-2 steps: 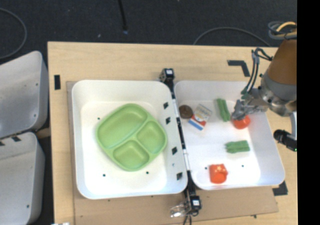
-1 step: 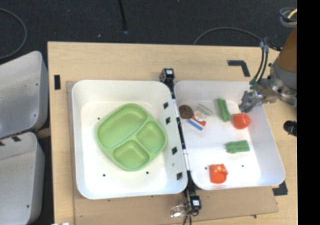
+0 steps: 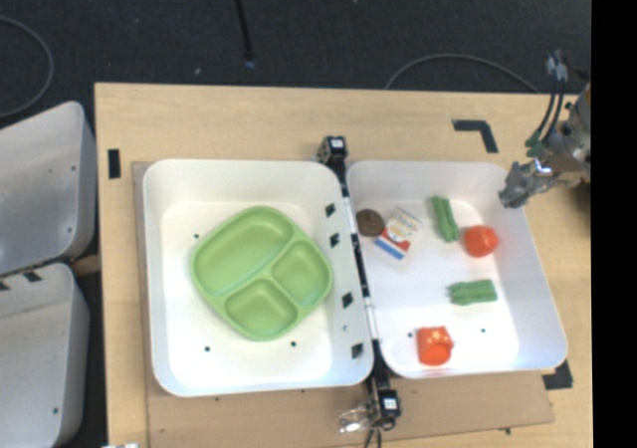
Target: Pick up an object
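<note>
The right bin (image 3: 518,317) holds several small objects: a brown round piece (image 3: 370,223), a white packet with red and blue marks (image 3: 399,233), a green stick (image 3: 444,218), a red ball-like piece (image 3: 481,240), a green block (image 3: 472,292) and an orange-red piece (image 3: 434,344). My gripper (image 3: 520,185) hangs at the right bin's upper right edge, up and to the right of the red piece, apart from every object. Nothing shows between its fingers.
The left bin (image 3: 169,336) carries a green divided plate (image 3: 262,273). A black clip (image 3: 331,148) sits at the top of the seam between the bins. A black corner mark (image 3: 476,132) lies on the wooden bench behind the right bin.
</note>
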You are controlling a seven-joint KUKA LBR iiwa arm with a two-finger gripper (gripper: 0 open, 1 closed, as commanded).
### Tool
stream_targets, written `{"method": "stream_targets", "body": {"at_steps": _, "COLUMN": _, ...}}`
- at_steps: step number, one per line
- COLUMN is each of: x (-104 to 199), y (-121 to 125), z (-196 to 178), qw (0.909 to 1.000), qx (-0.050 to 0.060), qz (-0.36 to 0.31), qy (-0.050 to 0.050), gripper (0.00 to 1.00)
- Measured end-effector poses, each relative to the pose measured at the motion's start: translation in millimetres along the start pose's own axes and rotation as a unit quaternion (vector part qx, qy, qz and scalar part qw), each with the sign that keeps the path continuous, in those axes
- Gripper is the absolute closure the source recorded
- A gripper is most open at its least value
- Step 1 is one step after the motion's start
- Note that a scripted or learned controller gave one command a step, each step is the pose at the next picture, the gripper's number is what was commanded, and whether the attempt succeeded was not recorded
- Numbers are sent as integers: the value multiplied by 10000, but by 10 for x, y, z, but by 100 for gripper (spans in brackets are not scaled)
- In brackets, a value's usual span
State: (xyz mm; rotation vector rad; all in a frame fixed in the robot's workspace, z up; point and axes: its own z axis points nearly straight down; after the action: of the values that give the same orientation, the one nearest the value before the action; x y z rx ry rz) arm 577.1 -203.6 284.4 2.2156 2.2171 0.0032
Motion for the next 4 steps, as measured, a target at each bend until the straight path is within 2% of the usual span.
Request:
{"method": "stream_targets", "body": {"at_steps": 3, "x": 1750, "y": 233, "z": 327, "qw": 10000, "qx": 42, "qz": -32, "qy": 25, "gripper": 100}}
{"method": "stream_targets", "body": {"at_steps": 4, "x": 2209, "y": 329, "z": 444, "qw": 10000, "qx": 41, "qz": -28, "qy": 21, "gripper": 100}}
